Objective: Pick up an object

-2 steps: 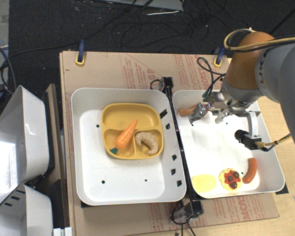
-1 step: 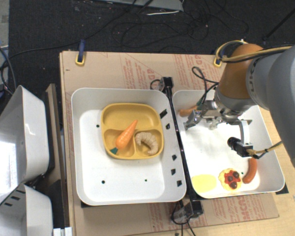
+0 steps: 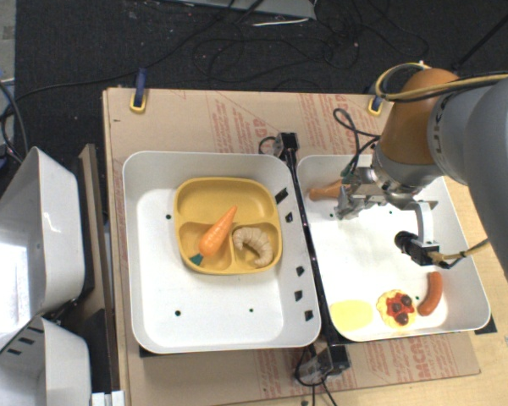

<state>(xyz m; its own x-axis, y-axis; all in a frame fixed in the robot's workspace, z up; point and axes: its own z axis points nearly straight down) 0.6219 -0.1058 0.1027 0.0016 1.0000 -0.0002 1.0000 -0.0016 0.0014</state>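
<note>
My gripper [image 3: 348, 207] hangs over the upper left part of the right bin [image 3: 368, 252], just below a small brown sausage-like piece [image 3: 324, 191] near the bin's back left corner. Nothing shows between the gripper's tips. Lower in that bin lie a yellow disc [image 3: 350, 314], a small pizza-like toy with red and dark spots [image 3: 396, 307] and an orange-brown sausage [image 3: 431, 293]. In the left bin [image 3: 152, 294] a yellow divided plate [image 3: 195, 197] holds a carrot [image 3: 218, 231] and a pale shrimp [image 3: 255, 244].
A black cable plug [image 3: 415, 247] dangles over the right bin's right half. The grey arm with its orange band [image 3: 419, 117] covers the bin's upper right. Yellow clamps [image 3: 137, 101] sit at the board's back edge. White containers [image 3: 30, 235] stand at the far left.
</note>
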